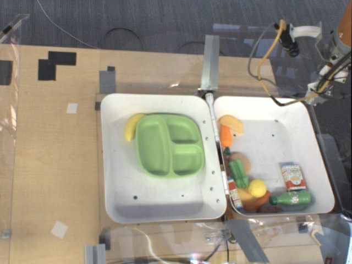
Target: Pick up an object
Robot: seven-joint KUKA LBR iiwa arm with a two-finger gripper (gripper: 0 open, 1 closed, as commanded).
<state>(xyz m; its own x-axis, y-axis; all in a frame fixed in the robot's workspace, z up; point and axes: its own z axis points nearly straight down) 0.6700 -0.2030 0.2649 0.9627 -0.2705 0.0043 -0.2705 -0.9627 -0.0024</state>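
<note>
The right bin holds several toy foods along its left and front sides. An orange-yellow wedge lies at the top left, with an orange carrot-like piece just below it. Further down are a dark green vegetable across a tan round piece, a yellow lemon, and a green bottle lying on its side. A small red and white can sits above the bottle. Part of the grey arm with its cables stands beyond the bin's far right corner.
In the left bin, a green divided plate rests over a yellow banana. Yellow and black cables loop over the bench behind the right bin. A metal divider post stands between the bins at the back.
</note>
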